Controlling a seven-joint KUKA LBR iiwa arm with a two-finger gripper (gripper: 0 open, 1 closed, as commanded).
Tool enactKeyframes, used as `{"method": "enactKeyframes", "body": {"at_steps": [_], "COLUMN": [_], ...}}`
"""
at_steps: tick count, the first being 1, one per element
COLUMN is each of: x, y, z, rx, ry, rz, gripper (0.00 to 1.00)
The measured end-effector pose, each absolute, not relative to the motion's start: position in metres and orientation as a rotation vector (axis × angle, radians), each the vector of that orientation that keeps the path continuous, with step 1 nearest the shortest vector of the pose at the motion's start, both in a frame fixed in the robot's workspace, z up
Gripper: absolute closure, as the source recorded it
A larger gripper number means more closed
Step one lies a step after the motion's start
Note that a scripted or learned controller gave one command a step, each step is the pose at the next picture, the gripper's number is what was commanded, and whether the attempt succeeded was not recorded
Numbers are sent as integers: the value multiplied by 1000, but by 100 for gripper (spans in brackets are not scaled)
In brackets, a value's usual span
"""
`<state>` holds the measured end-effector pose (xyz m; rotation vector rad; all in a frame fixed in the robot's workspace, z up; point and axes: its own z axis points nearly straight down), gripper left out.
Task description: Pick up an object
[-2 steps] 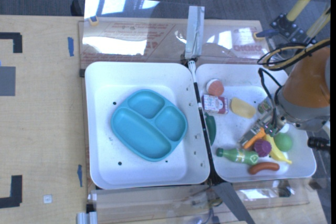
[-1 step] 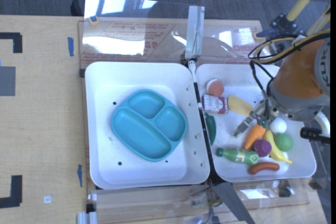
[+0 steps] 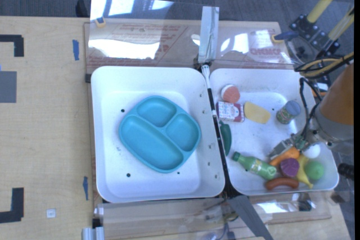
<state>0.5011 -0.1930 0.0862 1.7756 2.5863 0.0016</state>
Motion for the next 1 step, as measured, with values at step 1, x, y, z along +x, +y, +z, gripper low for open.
{"method": "enactKeyframes", "body": {"at_steps": [1], "x": [504], "y": [-194], "z": [95], "rx": [1774], "ry": [2582], "rz": [5], "gripper": [100]}}
